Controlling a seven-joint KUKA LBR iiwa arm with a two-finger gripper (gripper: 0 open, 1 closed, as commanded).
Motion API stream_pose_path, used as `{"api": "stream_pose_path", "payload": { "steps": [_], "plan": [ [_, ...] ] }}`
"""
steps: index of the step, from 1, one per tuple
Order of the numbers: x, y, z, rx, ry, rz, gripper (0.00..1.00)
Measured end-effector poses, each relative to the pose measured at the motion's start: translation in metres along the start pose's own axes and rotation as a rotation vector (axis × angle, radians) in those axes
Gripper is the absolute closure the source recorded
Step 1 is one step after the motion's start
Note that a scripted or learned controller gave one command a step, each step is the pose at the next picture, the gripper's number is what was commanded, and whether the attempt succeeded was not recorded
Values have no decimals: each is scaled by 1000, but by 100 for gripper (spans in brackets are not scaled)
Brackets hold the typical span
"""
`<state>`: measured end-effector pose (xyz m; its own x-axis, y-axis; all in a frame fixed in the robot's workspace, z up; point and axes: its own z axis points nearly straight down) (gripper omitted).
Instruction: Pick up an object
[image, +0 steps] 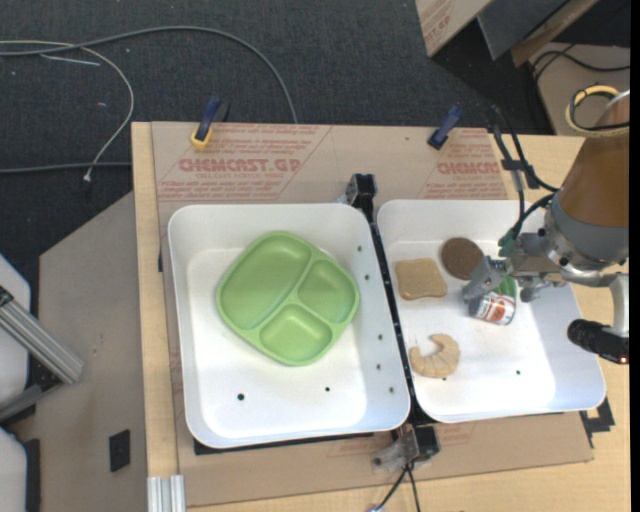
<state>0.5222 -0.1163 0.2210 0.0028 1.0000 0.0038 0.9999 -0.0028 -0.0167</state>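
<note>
Two shallow white bins side by side on a cardboard-covered tabletop (300, 150): left bin (190, 300) at frame centre-left holding a light green plastic divided plate (288, 297), right bin (560, 390) at centre-right holding four small things. Nearest the divider, a tan toast-shaped slice (420, 279); just right of it and a little higher, a round brown disc (461, 257); lower down, a pale curved croissant-like piece (436, 356); right of the toast, a small can with red, white and green label (495, 307), lying on its side. Grey hand (497, 283) low over the can, reaching in from the right edge, fingers seemingly on either side of the can's upper end (hard to judge from this slant). Open or closed on it: cannot tell. Likely target the can, close to the brown disc. Main risks, as a guess: can rolling away because round and on its side, slipping out under an off-centre pinch, or a fingertip nudging the disc or toast during closing and lifting.
</note>
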Motion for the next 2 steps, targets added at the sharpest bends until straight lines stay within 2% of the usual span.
{"api": "stream_pose_path", "payload": {
  "steps": [1, 2],
  "plan": [
    [0, 3, -7, -14, -2, -3, 0],
    [-6, 9, 50, -10, -1, -2, 0]
  ]
}}
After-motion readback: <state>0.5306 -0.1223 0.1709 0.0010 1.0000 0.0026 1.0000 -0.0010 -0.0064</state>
